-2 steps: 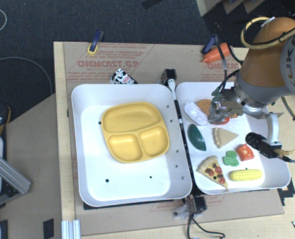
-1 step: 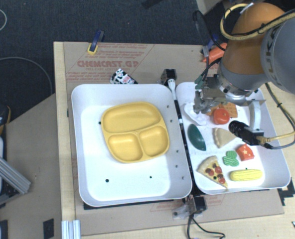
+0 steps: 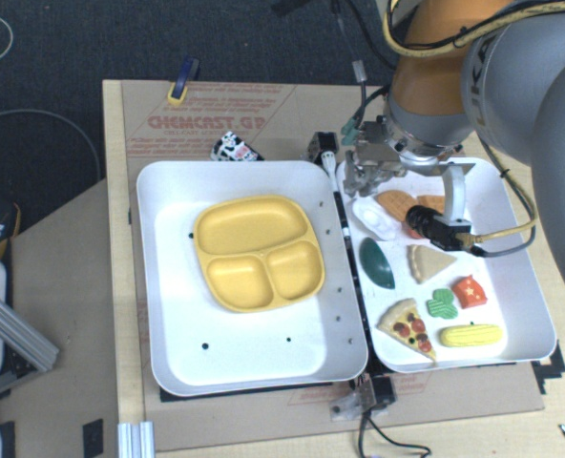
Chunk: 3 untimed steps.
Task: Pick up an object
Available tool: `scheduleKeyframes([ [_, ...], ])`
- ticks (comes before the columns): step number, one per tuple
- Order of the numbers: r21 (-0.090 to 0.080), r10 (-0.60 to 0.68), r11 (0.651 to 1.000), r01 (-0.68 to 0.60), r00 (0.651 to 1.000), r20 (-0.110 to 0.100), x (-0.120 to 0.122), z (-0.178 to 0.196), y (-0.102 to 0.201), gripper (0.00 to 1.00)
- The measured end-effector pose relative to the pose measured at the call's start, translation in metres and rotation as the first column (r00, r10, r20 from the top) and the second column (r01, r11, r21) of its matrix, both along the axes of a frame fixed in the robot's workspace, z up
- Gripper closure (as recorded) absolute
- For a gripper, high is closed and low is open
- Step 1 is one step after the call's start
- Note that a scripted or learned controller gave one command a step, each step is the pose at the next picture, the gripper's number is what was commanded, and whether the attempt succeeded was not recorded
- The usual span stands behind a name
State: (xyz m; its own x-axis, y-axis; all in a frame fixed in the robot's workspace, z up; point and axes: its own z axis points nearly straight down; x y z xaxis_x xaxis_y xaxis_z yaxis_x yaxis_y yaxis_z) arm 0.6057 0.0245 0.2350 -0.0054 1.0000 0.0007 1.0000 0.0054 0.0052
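My gripper (image 3: 366,175) hangs over the back left corner of the right bin (image 3: 521,256), under the orange wrist band. Just below it lie an orange toy piece (image 3: 397,201) and a small white piece (image 3: 374,220); whether the gripper touches either is hidden by the wrist. Further forward in the same bin are a dark green oval (image 3: 378,263), a tan wedge (image 3: 428,260), a red piece (image 3: 470,291), a green piece (image 3: 442,303), a pizza slice (image 3: 408,327) and a yellow corn cob (image 3: 470,335).
The left bin (image 3: 168,284) holds a yellow divided plate (image 3: 259,253). A black cable (image 3: 492,239) loops from the wrist across the right bin. Behind the bins, a small black-and-white object (image 3: 235,147) and a blue-yellow clip (image 3: 180,82) lie on the cardboard.
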Motion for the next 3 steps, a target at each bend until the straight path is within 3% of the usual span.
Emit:
scheduleKeyframes([
  [1,0.0,-0.001,1.0,0.001,1.0,0.0,0.044,-0.017,0.041,1.0],
  [3,-0.002,-0.005,1.0,0.005,1.0,-0.004,0.033,-0.005,0.045,1.0],
])
